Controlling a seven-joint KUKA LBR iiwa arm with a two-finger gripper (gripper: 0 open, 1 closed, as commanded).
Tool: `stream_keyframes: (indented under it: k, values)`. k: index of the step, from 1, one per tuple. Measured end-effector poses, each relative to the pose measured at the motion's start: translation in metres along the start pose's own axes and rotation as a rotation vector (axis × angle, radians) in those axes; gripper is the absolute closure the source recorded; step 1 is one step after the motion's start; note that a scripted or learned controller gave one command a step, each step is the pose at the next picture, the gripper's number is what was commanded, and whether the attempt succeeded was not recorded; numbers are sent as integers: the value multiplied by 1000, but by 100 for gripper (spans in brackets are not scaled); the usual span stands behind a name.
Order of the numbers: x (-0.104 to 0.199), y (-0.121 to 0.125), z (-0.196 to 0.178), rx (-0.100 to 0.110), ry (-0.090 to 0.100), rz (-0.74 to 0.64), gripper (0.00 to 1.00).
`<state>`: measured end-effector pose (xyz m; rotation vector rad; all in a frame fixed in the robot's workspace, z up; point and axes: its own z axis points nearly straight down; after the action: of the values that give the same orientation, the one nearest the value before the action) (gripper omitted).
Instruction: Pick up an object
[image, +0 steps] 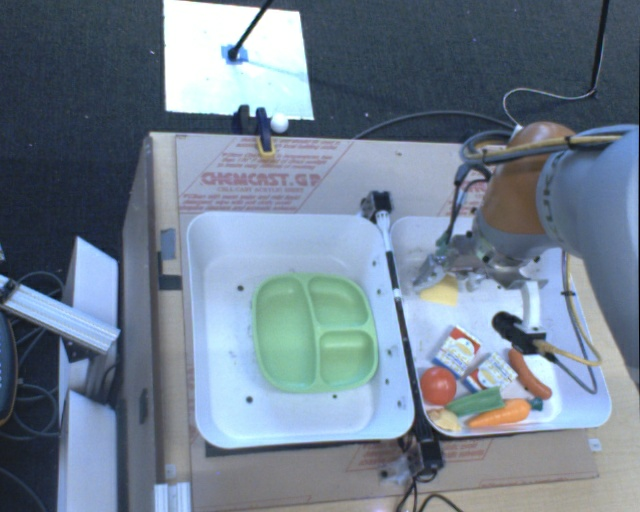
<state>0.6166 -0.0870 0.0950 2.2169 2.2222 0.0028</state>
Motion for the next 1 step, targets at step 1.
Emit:
stream_keyframes:
  k: [1]
  values:
    - [-9, 31, 10, 1, 0, -2, 0]
